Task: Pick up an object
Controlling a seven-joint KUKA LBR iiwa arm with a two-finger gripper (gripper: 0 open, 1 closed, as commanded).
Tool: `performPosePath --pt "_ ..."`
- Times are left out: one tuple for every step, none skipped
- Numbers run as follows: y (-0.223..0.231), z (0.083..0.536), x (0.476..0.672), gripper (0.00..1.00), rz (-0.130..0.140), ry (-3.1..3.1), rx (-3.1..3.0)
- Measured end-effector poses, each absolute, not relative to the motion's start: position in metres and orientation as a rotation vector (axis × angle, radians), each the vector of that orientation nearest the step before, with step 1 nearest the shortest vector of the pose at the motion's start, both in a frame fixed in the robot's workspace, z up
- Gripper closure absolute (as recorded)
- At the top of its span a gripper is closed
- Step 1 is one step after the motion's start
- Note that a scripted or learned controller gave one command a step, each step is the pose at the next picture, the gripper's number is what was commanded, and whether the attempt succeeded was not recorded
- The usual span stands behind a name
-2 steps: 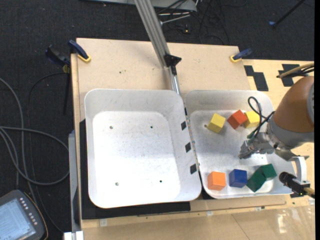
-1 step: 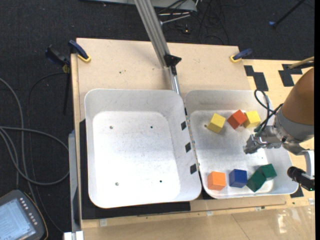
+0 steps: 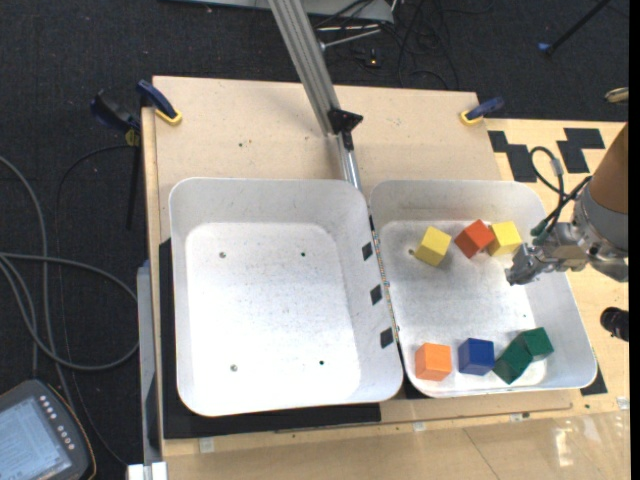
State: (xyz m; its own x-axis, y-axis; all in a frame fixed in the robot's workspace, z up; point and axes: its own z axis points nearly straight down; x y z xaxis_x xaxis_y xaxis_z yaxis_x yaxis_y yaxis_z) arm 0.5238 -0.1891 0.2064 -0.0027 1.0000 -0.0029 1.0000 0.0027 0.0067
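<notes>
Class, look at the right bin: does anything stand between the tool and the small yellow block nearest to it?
Nothing visible does. The tool hangs just below and right of the yellow block, with bare bin floor between them. The red block sits on the block's far side, touching it.

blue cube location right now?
In the camera view the blue cube sits in the right bin, along its near edge, between the orange cube on its left and the green cubes on its right.

Open floor mid right bin [image 3: 560, 313], between upper blocks [image 3: 476, 237] and lower blocks [image 3: 478, 356].
</notes>
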Motion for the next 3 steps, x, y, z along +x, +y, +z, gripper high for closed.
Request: performPosePath --pt "-0.189 0.249 0.526 1.00 0.004 2.220 2.212" --pt "-0.142 0.255 0.530 1.00 0.004 2.229 2.212" --pt "-0.084 0.261 0.536 1.00 0.004 2.232 2.210"
